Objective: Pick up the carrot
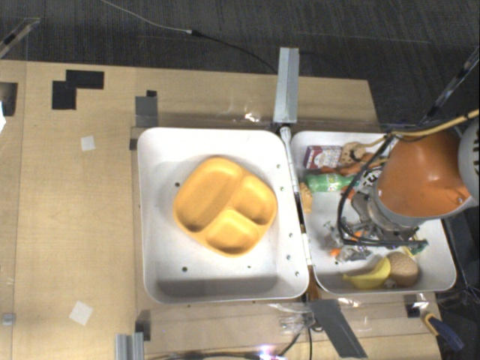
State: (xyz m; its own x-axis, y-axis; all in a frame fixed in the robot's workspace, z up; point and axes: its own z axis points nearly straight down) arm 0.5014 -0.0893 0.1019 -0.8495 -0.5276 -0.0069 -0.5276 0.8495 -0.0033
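My arm's orange band (420, 175) and grey wrist hang low over the middle of the right bin (448, 276). The gripper (373, 238) points down under the wrist, among black cables, and is mostly hidden by it. A thin strip of orange, likely the carrot (357, 235), shows just at the gripper's left side near the bin floor. Whether the gripper touches it cannot be made out.
The left bin (161, 276) holds a yellow divided plate (225, 205). In the right bin lie a brown-and-white box (322, 157), a green packet (328, 182), a banana (367, 274) and a brown round item (404, 269) near the front wall.
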